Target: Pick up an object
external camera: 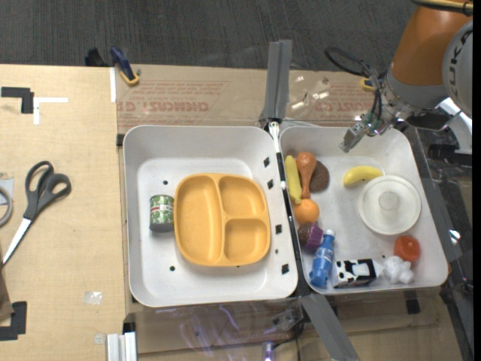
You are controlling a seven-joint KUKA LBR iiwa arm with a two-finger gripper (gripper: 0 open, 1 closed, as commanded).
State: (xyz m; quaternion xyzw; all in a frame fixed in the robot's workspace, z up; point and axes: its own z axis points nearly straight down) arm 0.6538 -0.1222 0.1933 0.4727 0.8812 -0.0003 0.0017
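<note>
Camera view shows the pincer (357,135), whether spread or pressed together I cannot tell, poised above the right bin's (425,277) far edge near the banana (361,174), likely its pick, carrying nothing between its 2 fingers.

You've got the right bin (421,273) crowded: a yellow banana (361,174) lies near the far wall, just beside a round white bowl (388,204). Along the left wall sit a chicken drumstick (306,169), an orange (306,212) and a blue bottle (322,260). A red tomato (406,247) rests near the front right.
</note>
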